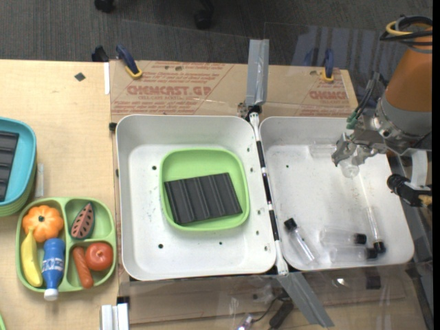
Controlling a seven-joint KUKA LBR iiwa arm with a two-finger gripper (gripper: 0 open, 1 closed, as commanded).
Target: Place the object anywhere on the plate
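- Arm (411,88) reaches in from the right above the right bin (405,249), its orange band high near the edge of the camera view.
- The gripper (352,158) hangs over the upper part of that bin; whether its fingers are spread or pressed together cannot be told from here.
- Clear tubes with black caps, the likely objects, lie on the right bin's floor: one tube (300,239) near the lower left, another tube (372,227) along the right side, and a black cap (360,238) between them.
- A green plate (170,167) sits in the middle of the left bin (130,184), and a dark ribbed slab (203,197) lies flat on it.
- On the bench to the left, well apart from both bins, a divided green tray (105,213) holds toy food beside a blue tray (26,153).
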